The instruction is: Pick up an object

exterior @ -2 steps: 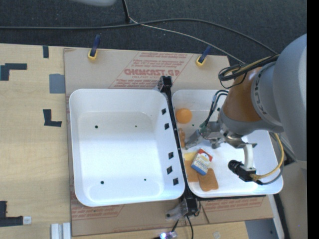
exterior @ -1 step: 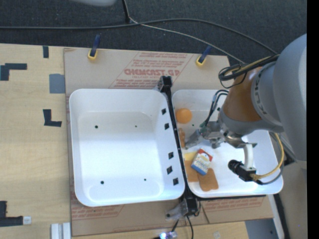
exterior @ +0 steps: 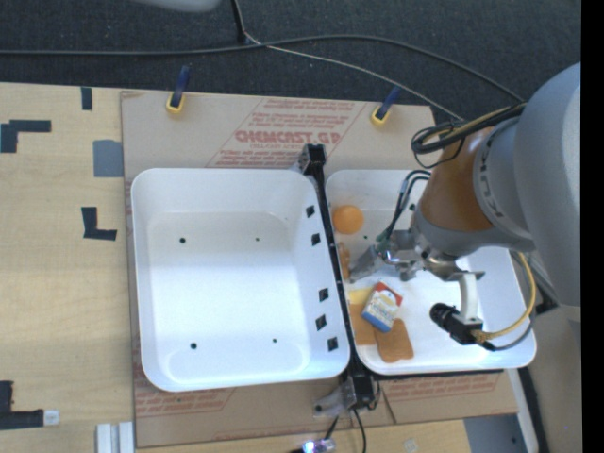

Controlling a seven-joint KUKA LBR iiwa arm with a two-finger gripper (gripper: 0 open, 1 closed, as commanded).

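So the big grey arm point(exterior: 528, 187) comes in from the right and hangs over the right bin point(exterior: 514, 347), wrist down in the middle of it. The left bin point(exterior: 226, 281) sits just beside it across the black divider.

All the pickable stuff is bunched along the right bin's left side. Near the front there's a tan, flat, bread-looking piece point(exterior: 396, 344); it looks light and maybe soft or foamy, so a pinch across its narrow width seems the safest bet. Overlapping its upper end is a small packet point(exterior: 381, 307) with red, white and blue print, probably light and a bit crinkly and slick, best taken across the short sides. Further back, the orange ball point(exterior: 348, 219) sits against the divider; round and smooth, so it'd likely roll or squirt out unless squeezed dead centre.

The gripper point(exterior: 376, 259) is low by the divider, between the ball and the packet. Whether it's spread or pinched together can't be told from this angle.
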